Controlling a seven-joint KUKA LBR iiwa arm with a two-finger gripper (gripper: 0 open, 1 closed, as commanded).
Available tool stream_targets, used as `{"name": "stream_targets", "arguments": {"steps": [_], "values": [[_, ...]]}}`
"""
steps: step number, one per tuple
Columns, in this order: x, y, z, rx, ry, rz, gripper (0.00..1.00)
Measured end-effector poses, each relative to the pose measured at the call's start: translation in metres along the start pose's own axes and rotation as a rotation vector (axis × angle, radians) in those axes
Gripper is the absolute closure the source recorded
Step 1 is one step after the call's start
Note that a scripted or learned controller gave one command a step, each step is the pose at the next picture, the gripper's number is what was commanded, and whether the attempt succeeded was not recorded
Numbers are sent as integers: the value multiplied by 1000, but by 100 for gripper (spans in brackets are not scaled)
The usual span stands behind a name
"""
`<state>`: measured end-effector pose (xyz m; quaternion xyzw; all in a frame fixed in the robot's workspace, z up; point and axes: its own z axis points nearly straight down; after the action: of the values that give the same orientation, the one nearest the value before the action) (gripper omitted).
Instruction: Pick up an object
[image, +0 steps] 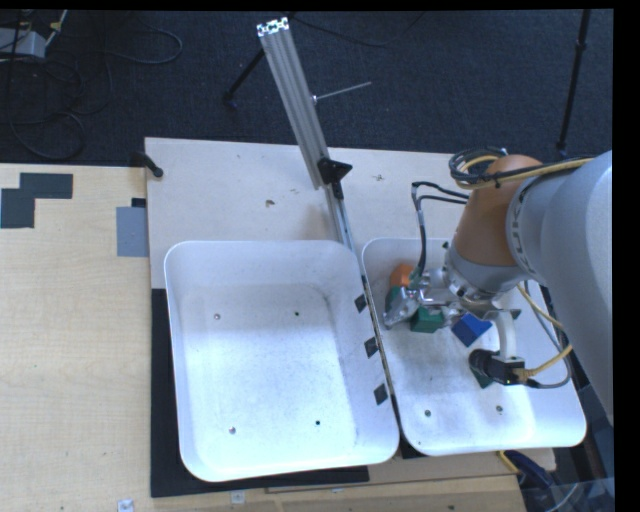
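Observation:
The arm's wrist (487, 235) leans over the right bin (450, 420), and my gripper (408, 303) is low in the bin's far left part. A green object (431, 319) lies right beside the gripper, touching or nearly touching it. An orange object (400, 274) sits just behind the gripper near the bin's wall. A blue block (469, 328) lies to the right of the green one, partly under the wrist. I cannot see anything held.
The left bin (265, 355) stands alongside, past a divider with black clips (370, 345). A dark cable plug (493, 369) hangs over the right bin. A slanted aluminium post (300, 110) rises behind the bins.

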<state>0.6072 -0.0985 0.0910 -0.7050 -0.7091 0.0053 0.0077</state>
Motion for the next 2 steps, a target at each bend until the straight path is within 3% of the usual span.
{"name": "stream_targets", "arguments": {"steps": [1, 2], "values": [[-1, -2, -9, 3, -1, -1, 100], [97, 21, -104, -25, 0, 0, 100]]}}
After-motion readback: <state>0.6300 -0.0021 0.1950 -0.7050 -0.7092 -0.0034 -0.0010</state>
